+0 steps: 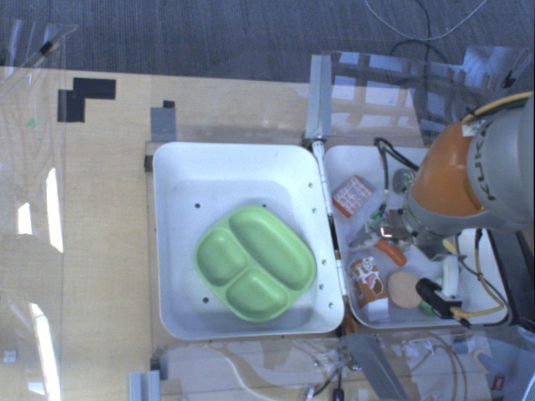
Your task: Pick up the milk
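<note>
The milk [366, 281] looks to be the small carton with a red-brown print and a white end, lying near the front left of the right bin [334, 167]. My gripper [374, 226] hangs low over the middle of that bin, below the orange wrist band. It is a little behind the carton and apart from it. Nothing shows between it and the carton.
A red-and-white box [353, 195] lies behind the gripper. An orange carrot-like piece [390, 252] and a tan round disc [404, 290] lie right of the carton. A green divided plate [255, 262] sits in the left bin [180, 224].
</note>
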Motion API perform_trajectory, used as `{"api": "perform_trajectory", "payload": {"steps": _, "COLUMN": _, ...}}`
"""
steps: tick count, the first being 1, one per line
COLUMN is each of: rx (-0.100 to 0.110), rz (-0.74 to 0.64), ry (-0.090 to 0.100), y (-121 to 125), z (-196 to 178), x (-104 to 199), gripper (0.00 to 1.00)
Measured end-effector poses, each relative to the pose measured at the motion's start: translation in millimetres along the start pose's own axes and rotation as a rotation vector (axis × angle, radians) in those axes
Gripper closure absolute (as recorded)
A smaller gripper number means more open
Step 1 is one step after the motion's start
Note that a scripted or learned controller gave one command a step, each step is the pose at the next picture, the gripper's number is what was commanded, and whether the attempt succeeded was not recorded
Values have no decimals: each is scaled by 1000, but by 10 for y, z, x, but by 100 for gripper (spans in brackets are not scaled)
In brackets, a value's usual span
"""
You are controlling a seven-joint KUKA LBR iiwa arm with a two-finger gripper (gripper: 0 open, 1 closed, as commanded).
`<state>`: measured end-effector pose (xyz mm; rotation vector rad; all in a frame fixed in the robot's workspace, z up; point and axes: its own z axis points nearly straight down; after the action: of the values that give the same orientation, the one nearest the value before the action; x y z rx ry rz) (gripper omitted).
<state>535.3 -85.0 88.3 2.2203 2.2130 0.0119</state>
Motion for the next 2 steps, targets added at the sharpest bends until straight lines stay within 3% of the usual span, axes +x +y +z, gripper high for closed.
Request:
{"api": "perform_trajectory", "payload": {"steps": 1, "rx": -2, "rz": -2, "ry": 1, "y": 30, "z": -85, "x": 6, "gripper": 100}}
{"api": "perform_trajectory", "payload": {"steps": 2, "rx": -2, "rz": -2, "ry": 1, "y": 29, "z": -85, "x": 6, "gripper": 0}}
